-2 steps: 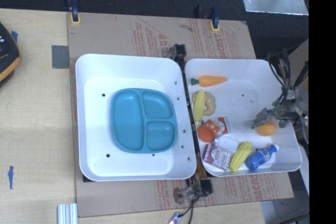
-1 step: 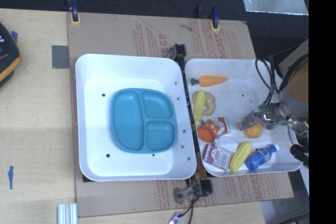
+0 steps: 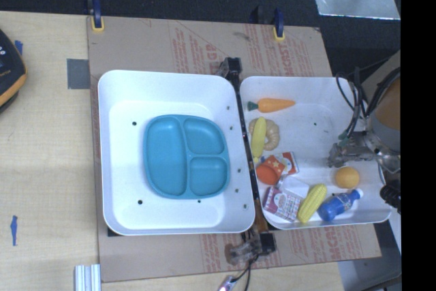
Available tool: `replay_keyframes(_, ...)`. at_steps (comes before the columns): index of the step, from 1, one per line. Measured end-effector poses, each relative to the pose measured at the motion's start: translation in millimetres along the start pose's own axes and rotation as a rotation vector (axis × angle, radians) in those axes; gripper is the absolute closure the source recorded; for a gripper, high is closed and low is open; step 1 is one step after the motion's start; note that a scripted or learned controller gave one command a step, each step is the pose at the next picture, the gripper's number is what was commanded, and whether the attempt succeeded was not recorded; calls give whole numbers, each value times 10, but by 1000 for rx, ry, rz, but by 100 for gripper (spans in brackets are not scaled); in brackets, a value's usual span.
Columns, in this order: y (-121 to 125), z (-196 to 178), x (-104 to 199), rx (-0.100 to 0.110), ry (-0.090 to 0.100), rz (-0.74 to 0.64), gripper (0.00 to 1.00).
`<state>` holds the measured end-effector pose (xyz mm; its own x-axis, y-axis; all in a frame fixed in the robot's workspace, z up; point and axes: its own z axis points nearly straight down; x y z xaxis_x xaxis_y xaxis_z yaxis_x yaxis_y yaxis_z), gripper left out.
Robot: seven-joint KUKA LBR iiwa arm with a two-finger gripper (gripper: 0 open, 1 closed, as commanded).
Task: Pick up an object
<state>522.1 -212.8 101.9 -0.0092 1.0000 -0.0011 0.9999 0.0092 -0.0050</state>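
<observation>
Orange (image 3: 347, 177) sits in right bin (image 3: 313, 95), beside fingers (image 3: 344, 153), gap unclear. Tabletop (image 3: 48, 167) light wood, cardboard (image 3: 204, 44) print unreadable, floor dark.

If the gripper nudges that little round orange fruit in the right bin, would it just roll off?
Probably. The small round orange fruit looks ball-shaped with a smooth skin, so it may roll on the white right bin floor. The blue bottle just below might stop it.
</observation>
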Motion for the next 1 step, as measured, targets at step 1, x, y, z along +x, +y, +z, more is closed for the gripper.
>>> replay_keyframes(1,752,-502,296,-4,2,5,100)
